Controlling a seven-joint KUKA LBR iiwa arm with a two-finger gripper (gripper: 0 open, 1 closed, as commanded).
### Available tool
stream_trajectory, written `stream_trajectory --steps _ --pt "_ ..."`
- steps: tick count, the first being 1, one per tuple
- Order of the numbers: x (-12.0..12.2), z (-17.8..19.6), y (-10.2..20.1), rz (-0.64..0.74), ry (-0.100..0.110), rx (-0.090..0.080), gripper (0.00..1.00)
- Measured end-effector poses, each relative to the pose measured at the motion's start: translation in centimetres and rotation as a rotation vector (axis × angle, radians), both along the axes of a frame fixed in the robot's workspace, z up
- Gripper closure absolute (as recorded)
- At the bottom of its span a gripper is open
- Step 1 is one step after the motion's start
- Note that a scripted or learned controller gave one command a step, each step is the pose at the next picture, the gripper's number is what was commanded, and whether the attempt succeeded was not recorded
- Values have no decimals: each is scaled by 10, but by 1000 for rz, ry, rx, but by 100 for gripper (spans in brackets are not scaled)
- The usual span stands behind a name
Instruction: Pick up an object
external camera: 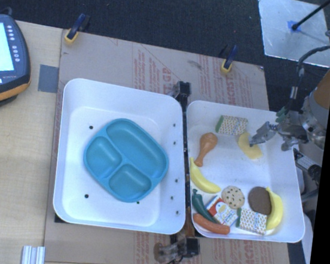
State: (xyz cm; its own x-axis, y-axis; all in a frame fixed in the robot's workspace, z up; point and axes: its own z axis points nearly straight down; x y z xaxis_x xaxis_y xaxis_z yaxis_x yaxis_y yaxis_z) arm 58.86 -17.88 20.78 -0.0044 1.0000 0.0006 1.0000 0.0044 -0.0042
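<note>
1. A yellow piece (249,147) lies in the upper right of the right bin (299,194), under the gripper's tip.
2. The gripper (263,134) hangs over it; whether it grips, I cannot tell.
3. Nearby: a drumstick (206,146), a banana (202,180), a cookie (232,196).
4. The left bin (66,145) holds a blue tray (126,159).
</note>
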Motion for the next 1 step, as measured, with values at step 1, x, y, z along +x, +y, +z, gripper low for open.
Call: stream_trajectory --steps 1 --pt "53 -72 78 2 1 -1 0"
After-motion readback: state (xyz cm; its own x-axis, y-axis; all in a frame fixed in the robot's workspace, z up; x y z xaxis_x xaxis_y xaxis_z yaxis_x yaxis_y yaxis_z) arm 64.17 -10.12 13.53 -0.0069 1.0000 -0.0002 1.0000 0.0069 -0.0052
